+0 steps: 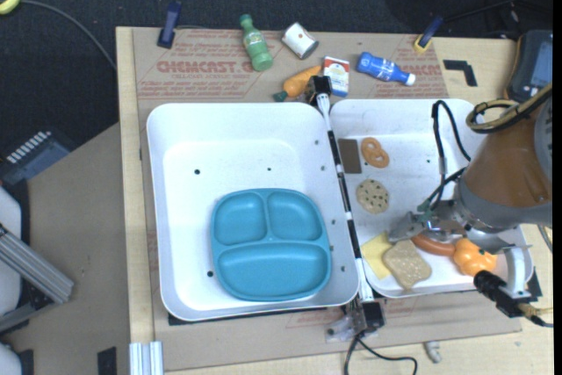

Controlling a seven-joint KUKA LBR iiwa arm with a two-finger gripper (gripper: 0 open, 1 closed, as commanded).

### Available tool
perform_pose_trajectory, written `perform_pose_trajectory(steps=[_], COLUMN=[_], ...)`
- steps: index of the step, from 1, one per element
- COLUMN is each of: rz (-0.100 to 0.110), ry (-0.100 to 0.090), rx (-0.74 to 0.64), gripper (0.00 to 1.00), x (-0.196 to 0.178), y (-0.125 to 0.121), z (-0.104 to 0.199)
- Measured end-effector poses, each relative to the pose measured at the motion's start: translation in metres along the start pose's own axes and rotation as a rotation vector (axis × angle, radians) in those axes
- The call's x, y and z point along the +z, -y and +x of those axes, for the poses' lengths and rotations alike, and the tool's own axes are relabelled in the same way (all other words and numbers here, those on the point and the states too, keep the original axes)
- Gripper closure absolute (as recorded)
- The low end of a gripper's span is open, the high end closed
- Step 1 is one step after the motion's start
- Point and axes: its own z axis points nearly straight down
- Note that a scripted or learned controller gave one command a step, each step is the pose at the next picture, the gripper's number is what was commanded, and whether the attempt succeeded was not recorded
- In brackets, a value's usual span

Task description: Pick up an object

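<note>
Here the arm (509, 171) bends low over the right bin (399, 114); whether its hand (428, 228) grips, I cannot tell.

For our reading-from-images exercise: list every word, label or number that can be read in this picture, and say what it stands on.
"CHEMCAST", red print on the brown board behind the bins; the smaller print after it is blurred.
Labels on the green bottle, blue bottle and carton: too small to read.
</note>
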Motion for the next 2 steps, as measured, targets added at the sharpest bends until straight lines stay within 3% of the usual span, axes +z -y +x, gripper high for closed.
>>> perform_pose_trajectory(steps=[1,2], rz=[-0.001,-0.002], ry=[0.001,0.0], rx=[0.001,-0.002], gripper=[1.0,1.0], x=[-0.01,-0.101], y=[0.0,-0.044], z=[0.0,0.081])
